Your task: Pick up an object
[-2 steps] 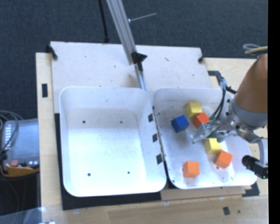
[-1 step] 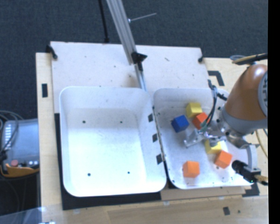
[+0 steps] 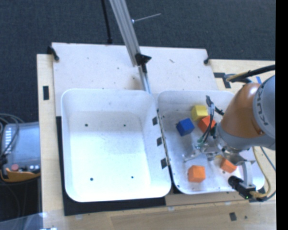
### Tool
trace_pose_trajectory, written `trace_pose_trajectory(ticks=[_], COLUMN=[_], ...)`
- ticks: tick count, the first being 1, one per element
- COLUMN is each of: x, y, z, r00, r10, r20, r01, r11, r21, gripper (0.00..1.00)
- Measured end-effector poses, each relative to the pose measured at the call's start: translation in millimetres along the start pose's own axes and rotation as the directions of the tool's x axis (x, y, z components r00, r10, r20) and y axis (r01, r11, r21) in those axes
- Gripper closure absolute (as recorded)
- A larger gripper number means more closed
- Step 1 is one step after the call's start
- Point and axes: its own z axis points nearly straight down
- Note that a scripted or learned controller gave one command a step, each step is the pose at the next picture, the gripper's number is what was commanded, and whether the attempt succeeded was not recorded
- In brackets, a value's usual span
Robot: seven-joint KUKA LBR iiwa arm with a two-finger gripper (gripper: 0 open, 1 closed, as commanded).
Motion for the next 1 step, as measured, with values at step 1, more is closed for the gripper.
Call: trace_pose_trajectory(ticks=[1], x=[-1.4], y=[2.1], z=[-14.1], r00=[1.000], r10=[0.012], r20=[0.002], r01=[-0.012], r11=[1.000], r21=[-0.009], gripper=[1.00])
